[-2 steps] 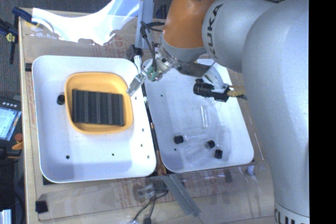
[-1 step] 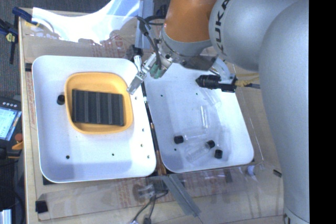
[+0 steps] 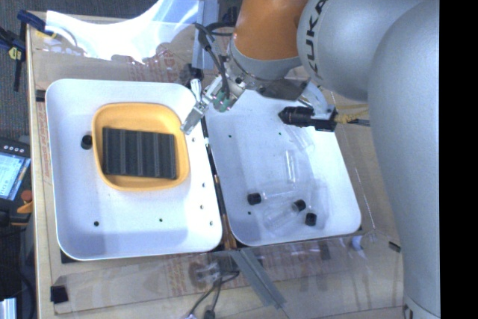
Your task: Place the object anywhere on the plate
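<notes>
A yellow plate (image 3: 109, 121) with a dark ribbed centre (image 3: 142, 152) lies in the left bin (image 3: 112, 235). Several clear tubes with black caps (image 3: 299, 205) lie in the right bin (image 3: 336, 183), one of them capless and hard to make out (image 3: 290, 164). My gripper (image 3: 194, 105) hangs over the seam between the two bins, just off the plate's upper right corner. Its two thin fingers (image 3: 192, 119) stand apart, open, and I see nothing between them. The orange wrist band and grey arm cover the right bin's far edge.
A small black item (image 3: 87, 140) rests in the left bin beside the plate's left rim. Crumpled clear plastic (image 3: 127, 30) lies behind the bins. A black cable plug (image 3: 299, 116) hangs over the right bin. A handheld screen (image 3: 11, 172) sits at the far left.
</notes>
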Controlling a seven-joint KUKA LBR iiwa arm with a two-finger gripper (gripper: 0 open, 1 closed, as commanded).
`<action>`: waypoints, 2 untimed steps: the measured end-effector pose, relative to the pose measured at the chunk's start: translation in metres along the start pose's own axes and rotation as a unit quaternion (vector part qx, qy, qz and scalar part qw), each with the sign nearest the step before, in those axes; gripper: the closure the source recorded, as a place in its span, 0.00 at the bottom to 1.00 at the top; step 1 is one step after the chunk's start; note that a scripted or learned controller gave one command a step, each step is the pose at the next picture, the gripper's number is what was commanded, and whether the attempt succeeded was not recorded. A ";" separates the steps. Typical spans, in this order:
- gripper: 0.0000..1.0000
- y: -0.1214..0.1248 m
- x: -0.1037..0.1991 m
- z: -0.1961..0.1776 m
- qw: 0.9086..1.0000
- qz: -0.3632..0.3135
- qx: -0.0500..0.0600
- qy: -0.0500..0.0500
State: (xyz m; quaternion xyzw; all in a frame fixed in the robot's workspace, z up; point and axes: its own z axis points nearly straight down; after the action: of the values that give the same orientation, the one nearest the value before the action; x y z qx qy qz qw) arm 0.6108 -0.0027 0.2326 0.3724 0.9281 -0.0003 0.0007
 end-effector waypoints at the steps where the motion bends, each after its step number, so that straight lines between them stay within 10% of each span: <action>1: 0.00 0.000 0.000 0.000 1.000 0.000 0.000 0.000; 2: 0.00 0.000 0.000 0.000 1.000 0.000 0.000 0.000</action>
State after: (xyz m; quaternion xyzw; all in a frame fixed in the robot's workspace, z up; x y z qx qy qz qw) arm 0.6107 -0.0026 0.2326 0.3723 0.9281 -0.0003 0.0007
